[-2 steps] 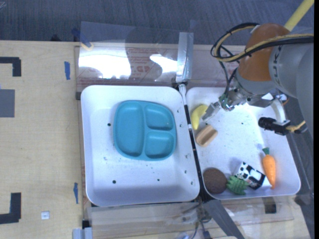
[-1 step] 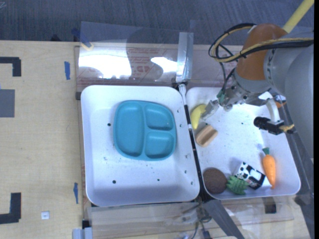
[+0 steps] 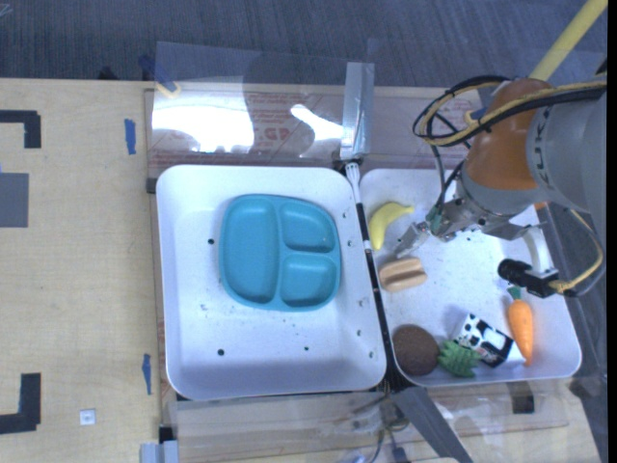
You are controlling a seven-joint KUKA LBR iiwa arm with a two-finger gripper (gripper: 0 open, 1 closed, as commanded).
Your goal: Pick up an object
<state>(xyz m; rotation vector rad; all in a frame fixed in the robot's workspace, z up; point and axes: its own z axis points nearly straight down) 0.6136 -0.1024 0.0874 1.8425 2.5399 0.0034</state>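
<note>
Bright even light, white glare on clear sheet (image 3: 231, 123), soft focus

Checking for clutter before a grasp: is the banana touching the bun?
Apart. The camera view shows white bin floor between the banana and the bun.

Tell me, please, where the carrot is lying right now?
The carrot lies near the right bin's right edge in the camera view, just right of the black-and-white toy.
</note>
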